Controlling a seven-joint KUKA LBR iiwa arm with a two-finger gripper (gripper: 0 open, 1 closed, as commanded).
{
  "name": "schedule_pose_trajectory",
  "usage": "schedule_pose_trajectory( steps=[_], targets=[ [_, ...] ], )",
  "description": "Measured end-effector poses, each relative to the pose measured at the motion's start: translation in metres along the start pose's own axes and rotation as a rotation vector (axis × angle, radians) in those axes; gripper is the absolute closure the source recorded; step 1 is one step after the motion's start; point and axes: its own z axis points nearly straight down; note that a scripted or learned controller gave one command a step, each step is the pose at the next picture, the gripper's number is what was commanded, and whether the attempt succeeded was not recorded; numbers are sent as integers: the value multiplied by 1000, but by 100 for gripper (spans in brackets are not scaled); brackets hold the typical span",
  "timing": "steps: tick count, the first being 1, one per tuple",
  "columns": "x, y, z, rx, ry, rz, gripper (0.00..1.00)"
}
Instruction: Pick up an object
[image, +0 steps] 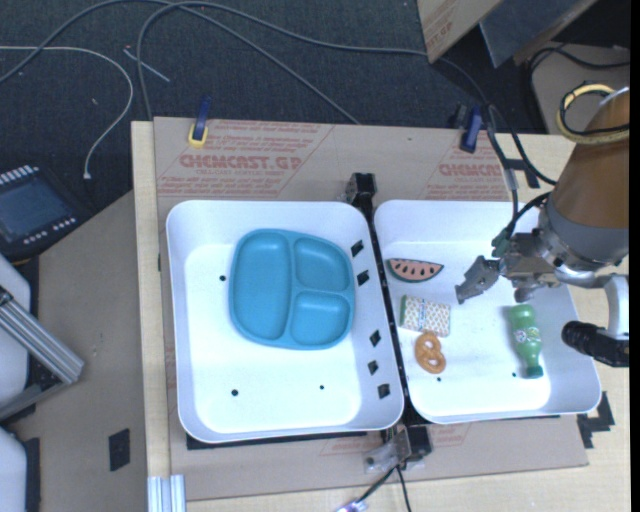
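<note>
- Across the left bin (200, 400), a blue divided plate (292, 289) lies alone, well apart from the arm.
- Over in the right bin (470, 400), a watermelon slice (414, 268), a patterned packet (425, 315) and a pretzel (430, 352) sit near the dividing wall.
- At the right bin's upper part, the gripper (497, 279) hangs with fingers spread apart, nothing between them.
- Just below and right of the gripper, a green bottle (525, 340) lies untouched on the bin floor.

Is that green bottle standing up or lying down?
Lying down. The green bottle rests lengthwise on the floor of the right bin, its whole side showing from above.
</note>
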Motion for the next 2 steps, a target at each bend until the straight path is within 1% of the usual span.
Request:
schedule_pose_trajectory(
  steps=[1,2],
  targets=[
    [0,2,-6,-13,-2,-3,0],
    [-8,-1,53,-6,-1,-2,0]
  ],
)
